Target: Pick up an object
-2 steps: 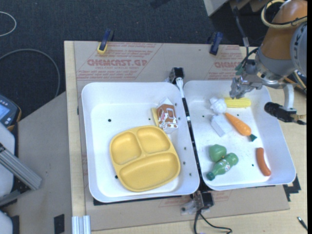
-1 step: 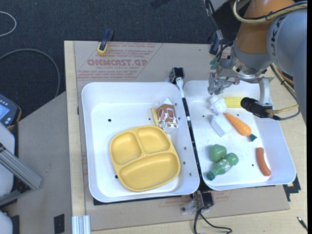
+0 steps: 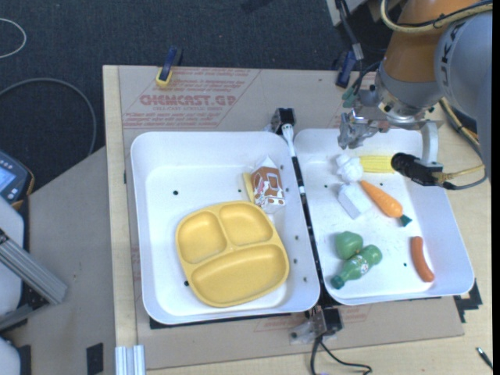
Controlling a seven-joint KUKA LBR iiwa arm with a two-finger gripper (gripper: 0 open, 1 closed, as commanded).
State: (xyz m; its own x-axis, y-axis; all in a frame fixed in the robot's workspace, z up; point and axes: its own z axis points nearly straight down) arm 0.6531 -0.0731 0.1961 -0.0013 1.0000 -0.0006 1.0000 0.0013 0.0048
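Your gripper (image 3: 353,135) hangs low over the far end of the right bin (image 3: 449,244), just above a small white object (image 3: 348,167) that lies beside a corn cob (image 3: 376,163). How the fingers stand you cannot tell from this angle; nothing shows between them.

Candidates in that bin: an orange carrot (image 3: 382,199) just right of a white block (image 3: 353,202), a green bottle (image 3: 358,266) and a green pepper (image 3: 348,244) nearer you, a sausage (image 3: 422,258) at the near right. The left bin (image 3: 148,209) carries a yellow divided plate (image 3: 232,251) and a small printed packet (image 3: 267,187).

Step in hand, by the look of it: the approach, not yet a grasp. The next move calls for a straight descent onto the white object, clear of the corn cob, then a close and lift. Crowding there is the risk.
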